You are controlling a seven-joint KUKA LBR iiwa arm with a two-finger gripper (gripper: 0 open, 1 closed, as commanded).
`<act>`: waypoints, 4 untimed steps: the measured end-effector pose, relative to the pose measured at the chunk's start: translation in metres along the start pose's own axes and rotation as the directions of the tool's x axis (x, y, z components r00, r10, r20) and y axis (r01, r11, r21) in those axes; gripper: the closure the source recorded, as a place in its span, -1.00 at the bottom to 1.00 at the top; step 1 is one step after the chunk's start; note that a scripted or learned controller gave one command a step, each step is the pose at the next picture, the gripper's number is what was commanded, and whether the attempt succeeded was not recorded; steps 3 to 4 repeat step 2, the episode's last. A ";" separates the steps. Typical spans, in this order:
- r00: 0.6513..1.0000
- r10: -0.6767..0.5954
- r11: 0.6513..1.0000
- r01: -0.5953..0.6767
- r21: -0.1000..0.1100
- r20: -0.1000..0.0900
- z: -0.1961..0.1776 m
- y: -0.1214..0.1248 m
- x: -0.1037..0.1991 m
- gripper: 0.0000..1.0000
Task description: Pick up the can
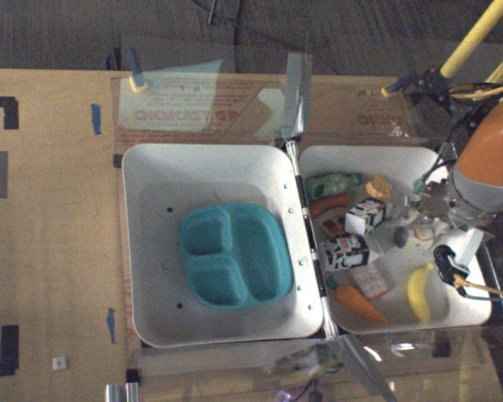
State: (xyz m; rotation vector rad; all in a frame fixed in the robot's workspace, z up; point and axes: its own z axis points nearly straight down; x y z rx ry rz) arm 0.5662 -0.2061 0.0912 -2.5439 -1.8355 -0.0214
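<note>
1. The can [334, 182] is spotted in the right bin [402, 156], tucked into its far-left corner. It's green and looks to be laid on its side, close against the bin's left wall
2. The gripper [427, 216] is seen over the right-hand part of that same bin, so the can is left well apart from it, off to the view's left and a bit further back
3. Between the two, a small carton [367, 216] and a yellowish lump [379, 188] are found
4. Released or clenched? Can't be told from this angle, tbh
5. Bins are counted at two, both white and set side by side. The left bin [151, 224] is taken up by one teal divided tray [235, 254] with three compartments
6. In the right bin the count goes like this:
   - one can
   - two black-and-white cartons, the second carton [345, 252] being nearer the front
   - one long red thing [329, 205] just in front of the can
   - one carrot [359, 304]
   - one banana [418, 291]
   - one pinkish packet [370, 281] touching the carrot
   - one small dark grey object [400, 237], too small to be named
</note>
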 end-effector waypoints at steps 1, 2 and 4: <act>1.000 0.001 1.000 -0.001 -0.007 0.007 -0.010 0.001 -0.003 1.00; 0.998 0.060 0.998 -0.060 0.003 0.014 -0.123 0.027 0.096 1.00; 0.998 0.060 0.998 -0.060 0.003 0.014 -0.123 0.027 0.096 1.00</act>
